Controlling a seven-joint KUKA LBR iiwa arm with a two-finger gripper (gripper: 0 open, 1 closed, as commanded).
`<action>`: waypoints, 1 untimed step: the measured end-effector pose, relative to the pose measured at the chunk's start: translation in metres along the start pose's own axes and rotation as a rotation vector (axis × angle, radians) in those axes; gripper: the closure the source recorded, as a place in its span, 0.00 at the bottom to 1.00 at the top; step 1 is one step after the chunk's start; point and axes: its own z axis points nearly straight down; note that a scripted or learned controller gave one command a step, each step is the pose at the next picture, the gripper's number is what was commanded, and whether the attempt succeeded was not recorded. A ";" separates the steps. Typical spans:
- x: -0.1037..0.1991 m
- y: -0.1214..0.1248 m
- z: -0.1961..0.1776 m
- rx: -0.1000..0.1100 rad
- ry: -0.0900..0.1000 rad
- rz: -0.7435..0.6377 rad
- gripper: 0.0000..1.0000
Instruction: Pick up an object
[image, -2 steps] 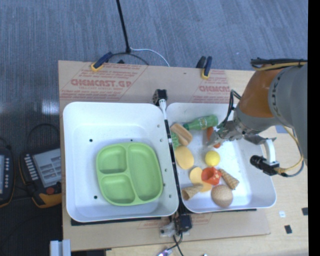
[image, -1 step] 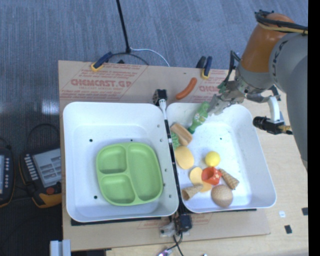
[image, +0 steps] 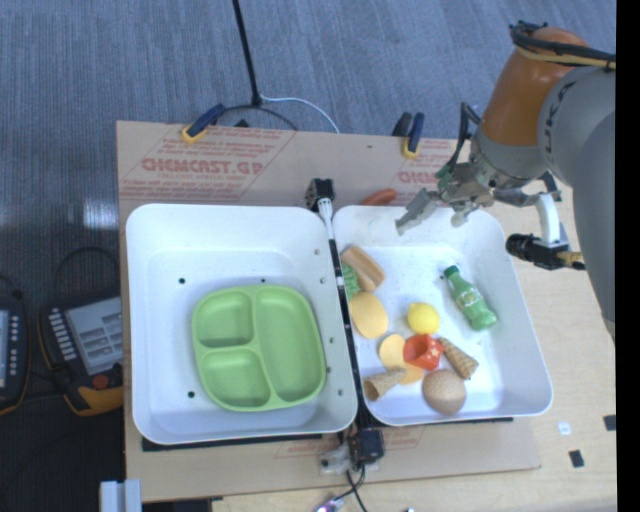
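- The toy food lies in the right bin: a green bottle, a lemon, a red piece, an ice-cream cone, a brown ball and a bread roll.
- The gripper hangs over the far edge of that bin, its jaws spread apart with nothing between them.
- The left bin holds a green divided plate.
- Both bins sit on the tabletop.
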 end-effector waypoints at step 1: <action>-0.051 -0.059 0.034 0.001 0.000 -0.194 0.00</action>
